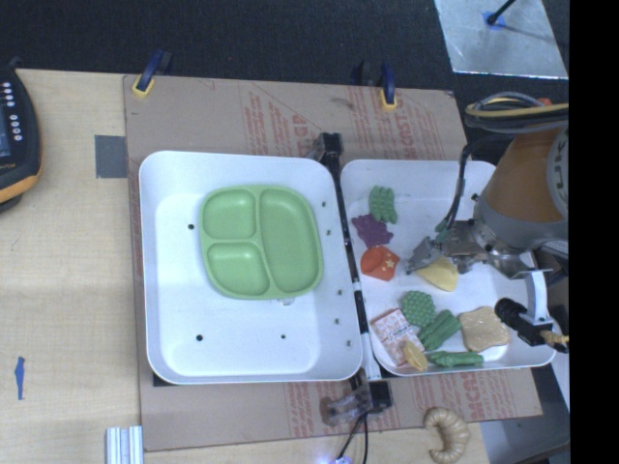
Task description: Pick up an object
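White plastic forms both bins on the worktop [68, 288]. Left bin [174, 346] holds a green three-compartment plate [261, 241]. Right bin [411, 177] holds toy food: green pod [383, 203], purple grapes [371, 228], red piece [379, 263], yellow piece [439, 276], printed packet [392, 329], its text unreadable, and bread slice [483, 331]. Hand [432, 252] sits just above the yellow piece; grip state cannot be determined. Red lettering on the cardboard underlay [290, 124] is illegible.
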### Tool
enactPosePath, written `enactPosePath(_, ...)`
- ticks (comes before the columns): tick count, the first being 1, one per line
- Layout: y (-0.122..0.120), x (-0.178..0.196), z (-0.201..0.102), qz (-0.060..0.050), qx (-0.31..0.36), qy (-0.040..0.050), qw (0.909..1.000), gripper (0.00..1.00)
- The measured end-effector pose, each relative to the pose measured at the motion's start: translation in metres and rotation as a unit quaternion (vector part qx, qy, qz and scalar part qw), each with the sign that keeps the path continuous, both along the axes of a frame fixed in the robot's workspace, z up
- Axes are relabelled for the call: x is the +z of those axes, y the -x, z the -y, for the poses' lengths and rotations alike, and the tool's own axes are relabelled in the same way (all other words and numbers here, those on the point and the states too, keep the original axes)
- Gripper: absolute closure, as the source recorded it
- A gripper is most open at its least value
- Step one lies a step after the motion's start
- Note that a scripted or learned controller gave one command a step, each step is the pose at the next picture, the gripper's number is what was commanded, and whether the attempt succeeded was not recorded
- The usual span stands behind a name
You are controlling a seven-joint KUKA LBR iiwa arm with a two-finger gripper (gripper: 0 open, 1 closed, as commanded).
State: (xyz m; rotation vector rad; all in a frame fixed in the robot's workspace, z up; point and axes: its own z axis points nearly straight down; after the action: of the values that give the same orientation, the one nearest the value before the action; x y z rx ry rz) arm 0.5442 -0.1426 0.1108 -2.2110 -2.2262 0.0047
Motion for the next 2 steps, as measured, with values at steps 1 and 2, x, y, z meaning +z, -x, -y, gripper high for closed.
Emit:
enactPosePath(1,-0.026,-0.020,0.026,0.002,-0.002,0.0008,1.0000,0.00)
enactPosePath(2,0.008,-0.020,-0.005,-0.001,-0.001,-0.0009,1.0000,0.00)
